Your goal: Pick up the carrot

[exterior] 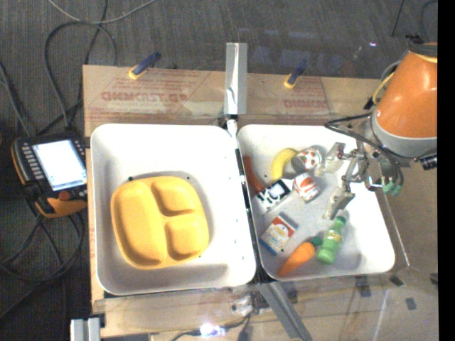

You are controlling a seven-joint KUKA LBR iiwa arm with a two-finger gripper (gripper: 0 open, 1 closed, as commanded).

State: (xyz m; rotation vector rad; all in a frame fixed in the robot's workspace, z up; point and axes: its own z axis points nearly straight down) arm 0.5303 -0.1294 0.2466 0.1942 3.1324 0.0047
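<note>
Carrot (pixel 297 258): you are seeing it lying at the right bin's (pixel 380 261) front edge, beside the green bottle (pixel 330 241). End effector (pixel 343 183): hovering above and right of it, well apart, fingers spread and gripping nothing.

Even, bright overhead light, and the two white bins (pixel 170 137) nearly wash out, their rims glaring. Soft short shadows sit under the yellow tray (pixel 162 220). The dark carpet (pixel 106 20) stays dim and grainy. There's overall softness, the small items lack crisp edges, and a glint flares at the bottom edge.
</note>
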